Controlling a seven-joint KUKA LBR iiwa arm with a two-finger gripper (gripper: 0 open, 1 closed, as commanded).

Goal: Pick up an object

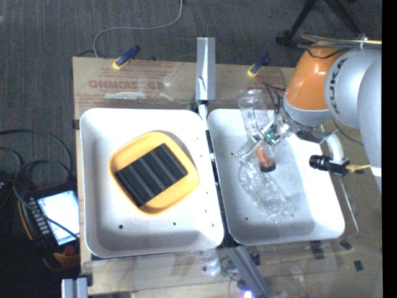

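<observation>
In the camera view, over the right bin (pixel 322 225), the grey arm (pixel 347 79) reached in from the right; its gripper (pixel 263 143) hung low above the bin floor, and whether it was clenched or released could not be told. A crumpled clear plastic object (pixel 267 194) lay on the bin floor just below the gripper; in the left bin (pixel 99 135) lay a yellow-rimmed black tray (pixel 154 171), tilted.

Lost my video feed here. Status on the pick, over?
Pincer down in right bin, fingers unclear. Small orange object at its tip, grasp unconfirmed. Yellow tray sits in left bin, out of the way.
</observation>
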